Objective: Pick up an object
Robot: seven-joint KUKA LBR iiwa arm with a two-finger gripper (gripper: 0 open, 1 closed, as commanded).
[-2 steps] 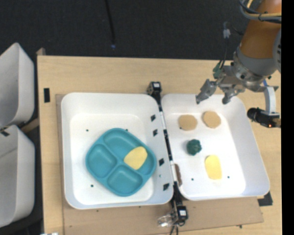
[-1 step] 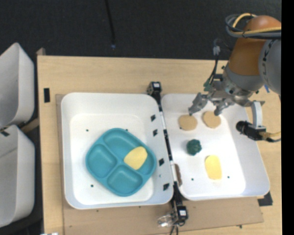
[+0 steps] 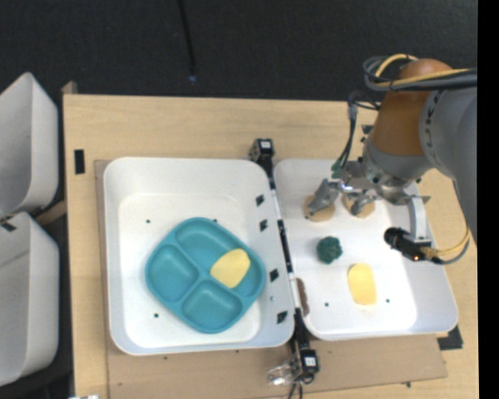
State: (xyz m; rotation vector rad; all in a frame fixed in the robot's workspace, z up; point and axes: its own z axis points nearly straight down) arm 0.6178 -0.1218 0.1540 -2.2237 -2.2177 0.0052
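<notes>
Over the right bin (image 3: pixel 432 306), near its back edge, hand (image 3: pixel 341 202) is low with fingers spread apart, nothing clamped between them. Left finger (image 3: pixel 323 198) touches or overlaps a tan object (image 3: pixel 318 214); right finger sits at a second tan piece (image 3: pixel 362 208), contact unclear. Dark green lump (image 3: pixel 329 249) near bin centre, yellow oval (image 3: pixel 362 283) just in front of it. Left bin (image 3: pixel 125 322) holds a blue divided tray (image 3: pixel 183 277), another yellow oval (image 3: pixel 230 268) in one compartment. Both bins on wooden table (image 3: pixel 166 123).
</notes>
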